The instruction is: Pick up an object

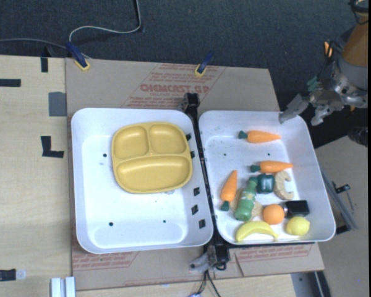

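The right bin (222,138) holds toy food: a carrot (260,137) near the back, a second carrot (273,166) in the middle, a third carrot (229,187) standing slanted at the left, a green bottle (245,206), a teal block (265,182), an orange (272,214), a banana (255,231), a lemon (297,226), a black block (296,207) and a beige ring (285,184). My gripper (304,112) hangs open over the bin's back right corner, with nothing between its fingers.
The left bin (89,178) bears a yellow divided plate (152,155). A black clamp (191,101) sits at the back between the bins. Cardboard lies under both bins, with cables at the back.
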